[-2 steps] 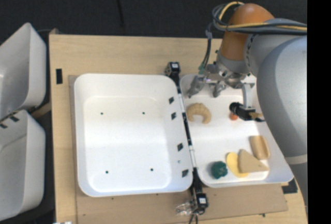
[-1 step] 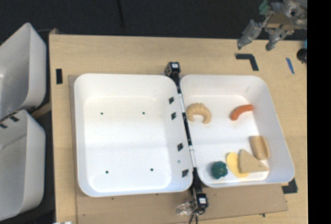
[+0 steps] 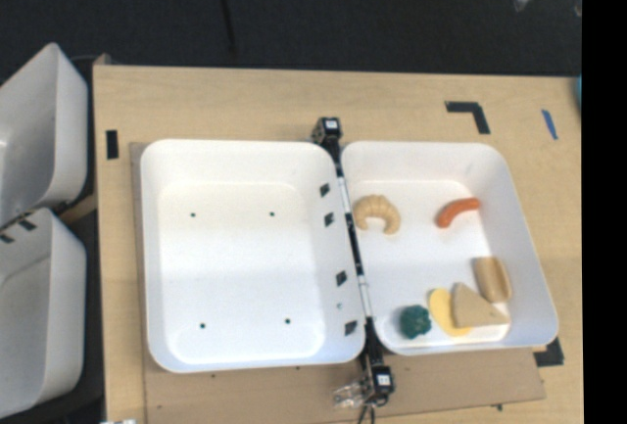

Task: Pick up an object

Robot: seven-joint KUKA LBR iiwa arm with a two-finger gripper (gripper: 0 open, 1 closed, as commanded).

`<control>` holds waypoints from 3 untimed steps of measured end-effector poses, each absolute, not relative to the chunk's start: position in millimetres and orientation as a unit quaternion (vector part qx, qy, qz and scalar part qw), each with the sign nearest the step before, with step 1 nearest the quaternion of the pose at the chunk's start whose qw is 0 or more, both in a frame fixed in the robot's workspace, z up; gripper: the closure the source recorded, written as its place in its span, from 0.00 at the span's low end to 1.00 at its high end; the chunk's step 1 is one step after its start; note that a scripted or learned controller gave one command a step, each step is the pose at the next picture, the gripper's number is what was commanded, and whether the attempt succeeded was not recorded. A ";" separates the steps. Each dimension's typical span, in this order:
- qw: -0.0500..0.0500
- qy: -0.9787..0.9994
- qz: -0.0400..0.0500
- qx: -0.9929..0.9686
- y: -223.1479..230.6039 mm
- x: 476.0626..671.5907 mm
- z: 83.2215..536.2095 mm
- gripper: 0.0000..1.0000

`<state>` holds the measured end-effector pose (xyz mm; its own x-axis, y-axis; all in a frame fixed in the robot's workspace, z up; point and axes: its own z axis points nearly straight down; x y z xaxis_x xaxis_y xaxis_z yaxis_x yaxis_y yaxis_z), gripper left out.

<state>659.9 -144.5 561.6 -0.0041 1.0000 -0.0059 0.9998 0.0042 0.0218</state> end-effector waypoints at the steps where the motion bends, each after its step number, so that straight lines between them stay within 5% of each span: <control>1: 0.001 0.709 0.001 0.705 -105.3 574.4 553.6 0.00; 2: 0.002 0.709 0.002 0.705 -57.6 487.0 553.8 0.00; 3: 0.000 0.712 0.001 0.702 52.6 489.6 549.8 0.00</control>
